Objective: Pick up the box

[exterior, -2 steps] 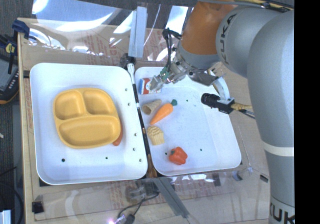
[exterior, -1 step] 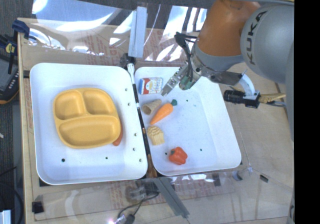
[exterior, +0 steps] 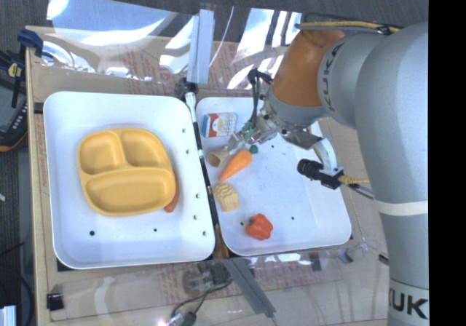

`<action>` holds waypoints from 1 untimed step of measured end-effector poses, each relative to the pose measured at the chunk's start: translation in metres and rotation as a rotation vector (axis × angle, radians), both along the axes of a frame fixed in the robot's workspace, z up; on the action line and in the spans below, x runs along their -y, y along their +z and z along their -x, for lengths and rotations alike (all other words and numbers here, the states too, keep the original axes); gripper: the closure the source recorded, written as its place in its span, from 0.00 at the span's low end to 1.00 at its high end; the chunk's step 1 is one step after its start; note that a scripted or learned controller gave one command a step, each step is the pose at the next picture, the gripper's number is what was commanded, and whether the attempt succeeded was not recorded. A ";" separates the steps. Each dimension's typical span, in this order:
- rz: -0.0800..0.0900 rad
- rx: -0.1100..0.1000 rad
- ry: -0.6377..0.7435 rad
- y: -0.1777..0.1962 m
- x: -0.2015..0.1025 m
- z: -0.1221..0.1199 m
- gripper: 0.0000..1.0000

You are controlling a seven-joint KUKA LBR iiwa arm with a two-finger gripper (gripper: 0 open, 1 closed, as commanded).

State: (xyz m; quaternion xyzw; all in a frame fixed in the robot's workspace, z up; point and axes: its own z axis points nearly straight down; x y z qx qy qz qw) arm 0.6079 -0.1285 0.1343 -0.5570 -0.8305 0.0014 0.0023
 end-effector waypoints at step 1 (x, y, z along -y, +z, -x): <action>0.001 0.005 -0.294 0.058 -0.052 -0.047 1.00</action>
